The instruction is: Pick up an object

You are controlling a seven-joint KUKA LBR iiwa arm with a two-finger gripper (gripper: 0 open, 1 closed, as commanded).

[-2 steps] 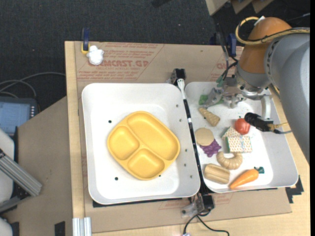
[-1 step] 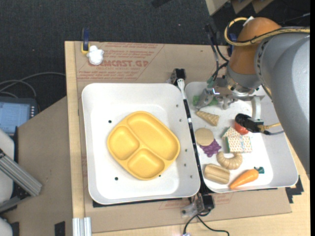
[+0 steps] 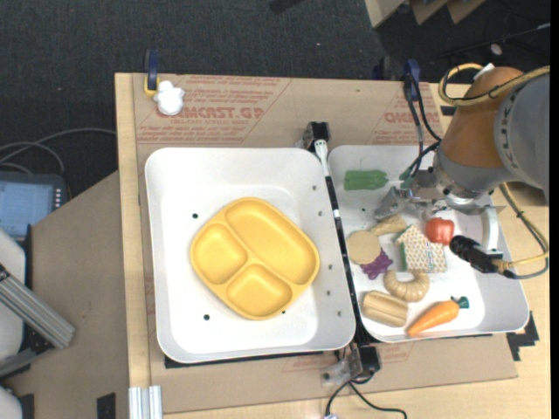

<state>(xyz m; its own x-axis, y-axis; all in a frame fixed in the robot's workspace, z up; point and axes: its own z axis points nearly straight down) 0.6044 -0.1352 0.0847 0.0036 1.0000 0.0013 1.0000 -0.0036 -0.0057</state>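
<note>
Red print on cardboard sheet (image 3: 262,107) under both bins, along strip beyond left bin (image 3: 166,234): large letters, partly legible, roughly "MCAST.G.P". Line of smaller red print above those letters, too fine to read. More red lettering on same sheet beyond right bin (image 3: 349,160), starting "CH", rest hidden by cable and arm. No other readable marks.

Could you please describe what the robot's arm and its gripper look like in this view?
The arm is a thick grey cylinder with a rounded orange band above the wrist. A yellow cable loops beside it, and dark cables run along it. The gripper is a grey metal assembly, with a black part jutting out below it.
</note>
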